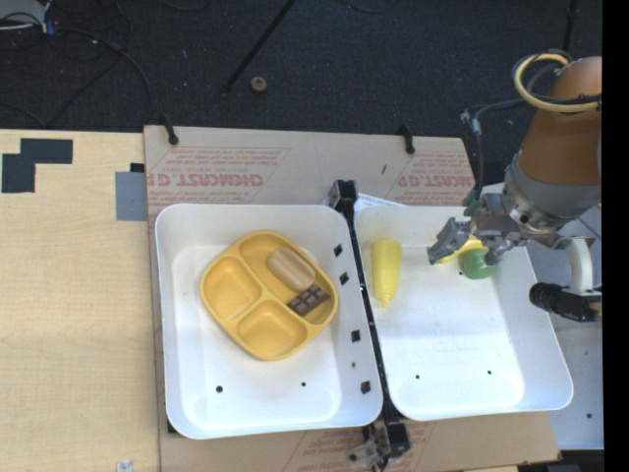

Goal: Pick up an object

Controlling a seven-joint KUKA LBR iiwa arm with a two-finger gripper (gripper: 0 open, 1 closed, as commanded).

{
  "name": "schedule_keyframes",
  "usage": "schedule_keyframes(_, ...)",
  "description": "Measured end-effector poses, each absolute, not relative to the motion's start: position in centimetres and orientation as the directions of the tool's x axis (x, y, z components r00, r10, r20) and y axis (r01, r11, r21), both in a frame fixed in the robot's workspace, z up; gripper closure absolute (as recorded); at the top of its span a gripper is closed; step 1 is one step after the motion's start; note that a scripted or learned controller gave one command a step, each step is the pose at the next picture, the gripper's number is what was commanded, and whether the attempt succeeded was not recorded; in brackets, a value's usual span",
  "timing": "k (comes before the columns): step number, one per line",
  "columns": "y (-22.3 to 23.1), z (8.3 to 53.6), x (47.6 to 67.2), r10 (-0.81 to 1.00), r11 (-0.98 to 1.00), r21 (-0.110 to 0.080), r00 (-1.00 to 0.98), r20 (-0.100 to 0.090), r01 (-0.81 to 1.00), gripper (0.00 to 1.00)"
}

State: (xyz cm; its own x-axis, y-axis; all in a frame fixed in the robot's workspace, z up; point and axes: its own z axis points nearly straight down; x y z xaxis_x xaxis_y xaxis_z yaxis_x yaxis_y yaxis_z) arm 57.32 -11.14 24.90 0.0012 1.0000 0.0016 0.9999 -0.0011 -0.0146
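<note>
My two-finger gripper (470, 247) hangs spread over a small green-and-yellow object (476, 262) at right, pinching nothing. Next, I judge: descend, then pinch.

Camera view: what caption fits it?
Gripper over right bin near green object; yellow tray in left bin.

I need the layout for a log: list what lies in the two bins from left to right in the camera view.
yellow divided plate → tan bread roll → brown chocolate piece → yellow bottle → gripper → green object
</note>
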Motion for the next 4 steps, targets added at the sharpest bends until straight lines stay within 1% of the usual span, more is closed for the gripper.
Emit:
schedule_keyframes(1, -11.2, 25.6, 57.5, 1.0, 0.001, -0.001, -0.001, 0.0, 1.0, 0.0)
schedule_keyframes(2, -11.3, 21.3, 57.4, 1.0, 0.0, -0.007, 0.0, 0.001, 1.0, 0.0)
schedule_keyframes(3, -10.9, 16.6, 58.0, 1.0, 0.0, -0.008, 0.0, 0.001, 1.0, 0.0)
schedule_keyframes(4, -10.5, 12.2, 57.6, 1.0, -0.001, -0.007, 0.001, 0.001, 1.0, 0.0)
